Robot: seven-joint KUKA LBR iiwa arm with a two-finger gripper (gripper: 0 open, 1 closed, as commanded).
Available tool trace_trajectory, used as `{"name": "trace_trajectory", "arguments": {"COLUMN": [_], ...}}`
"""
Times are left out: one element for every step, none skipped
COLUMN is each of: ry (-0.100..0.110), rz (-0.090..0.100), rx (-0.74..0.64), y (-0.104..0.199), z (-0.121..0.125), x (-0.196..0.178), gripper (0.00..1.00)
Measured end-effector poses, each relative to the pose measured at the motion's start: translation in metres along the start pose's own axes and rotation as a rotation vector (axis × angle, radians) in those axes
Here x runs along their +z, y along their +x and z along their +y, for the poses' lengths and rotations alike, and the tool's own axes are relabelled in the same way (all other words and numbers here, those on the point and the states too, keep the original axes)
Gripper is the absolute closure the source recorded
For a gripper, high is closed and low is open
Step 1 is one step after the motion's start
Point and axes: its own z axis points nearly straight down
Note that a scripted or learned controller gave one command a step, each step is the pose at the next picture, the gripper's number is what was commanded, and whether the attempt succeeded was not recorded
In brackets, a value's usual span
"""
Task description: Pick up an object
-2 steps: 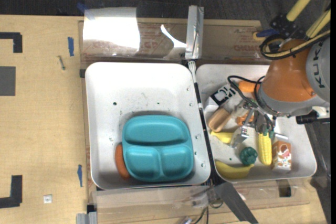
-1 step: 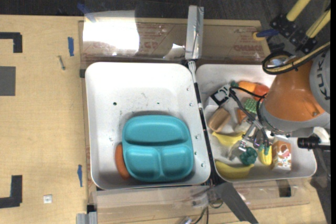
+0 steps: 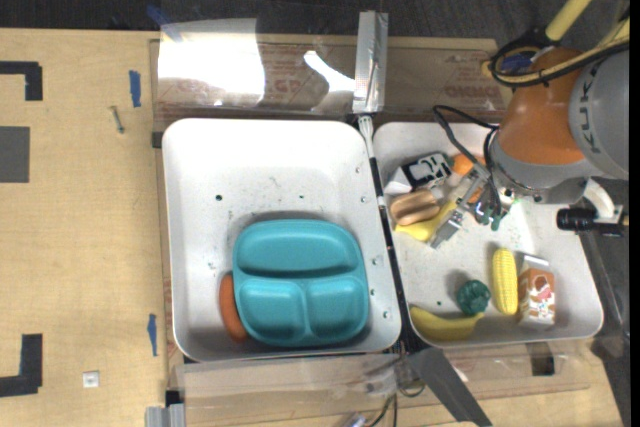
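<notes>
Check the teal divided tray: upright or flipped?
Upright: the teal tray in the left bin shows its three compartments facing up.

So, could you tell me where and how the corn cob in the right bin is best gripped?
Probably across the middle of the corn cob, from straight above. It lies flat and lengthwise; closing across its narrow width suits it. The carton crowds its right side, so keep clear there.

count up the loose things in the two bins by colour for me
Teal: 2, the tray and the small toy
Yellow: 3, the corn, the banana and the piece
Orange: 1, the item under the tray
Tan: 1, the bun
Total: 7
</notes>
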Motion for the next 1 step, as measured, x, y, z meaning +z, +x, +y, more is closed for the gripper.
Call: {"name": "trace_trajectory", "arguments": {"ry": [0.056], "rz": [0.065], "rx": [0.145], "y": [-0.0386], "z": [0.0366], "x": [0.0042], "gripper": [0.0]}}
